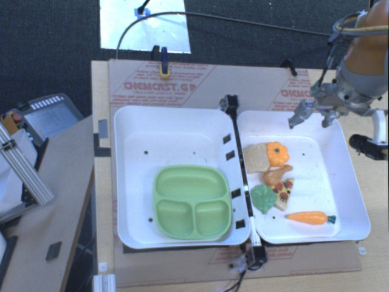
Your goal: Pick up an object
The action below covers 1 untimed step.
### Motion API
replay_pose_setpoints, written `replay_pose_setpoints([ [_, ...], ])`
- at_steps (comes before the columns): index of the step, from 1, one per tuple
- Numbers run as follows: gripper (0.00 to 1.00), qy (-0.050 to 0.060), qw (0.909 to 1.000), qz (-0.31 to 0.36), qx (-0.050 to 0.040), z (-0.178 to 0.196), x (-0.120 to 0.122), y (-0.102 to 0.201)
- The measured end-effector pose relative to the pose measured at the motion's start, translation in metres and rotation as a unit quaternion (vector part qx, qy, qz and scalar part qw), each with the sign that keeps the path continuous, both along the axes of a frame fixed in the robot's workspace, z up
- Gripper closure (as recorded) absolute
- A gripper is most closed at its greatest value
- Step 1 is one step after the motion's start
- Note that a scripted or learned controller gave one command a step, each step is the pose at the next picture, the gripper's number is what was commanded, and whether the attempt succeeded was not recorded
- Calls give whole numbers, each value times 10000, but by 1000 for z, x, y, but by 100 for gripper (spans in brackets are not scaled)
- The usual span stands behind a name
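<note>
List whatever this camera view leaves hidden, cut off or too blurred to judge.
- Arm: cut off by the top and right edges of the camera view.
- Pizza slice: its left part is covered by the green toy.
- Bread slice: its right edge sits behind the orange pumpkin.
- Grey device, left: cut by the edge; its screen is too small to read.

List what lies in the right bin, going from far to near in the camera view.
Gripper above the far edge, open → pumpkin → chicken drumstick → pizza slice → carrot.
</note>
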<state>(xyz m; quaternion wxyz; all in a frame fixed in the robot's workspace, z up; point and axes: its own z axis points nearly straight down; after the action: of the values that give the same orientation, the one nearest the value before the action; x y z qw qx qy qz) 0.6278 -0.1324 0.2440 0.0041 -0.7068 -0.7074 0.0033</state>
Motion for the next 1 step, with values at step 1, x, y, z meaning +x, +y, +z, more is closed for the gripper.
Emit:
replay_pose_setpoints([
  [1, 0, -58, 10000, 11, -7, 8, 2, 1],
])
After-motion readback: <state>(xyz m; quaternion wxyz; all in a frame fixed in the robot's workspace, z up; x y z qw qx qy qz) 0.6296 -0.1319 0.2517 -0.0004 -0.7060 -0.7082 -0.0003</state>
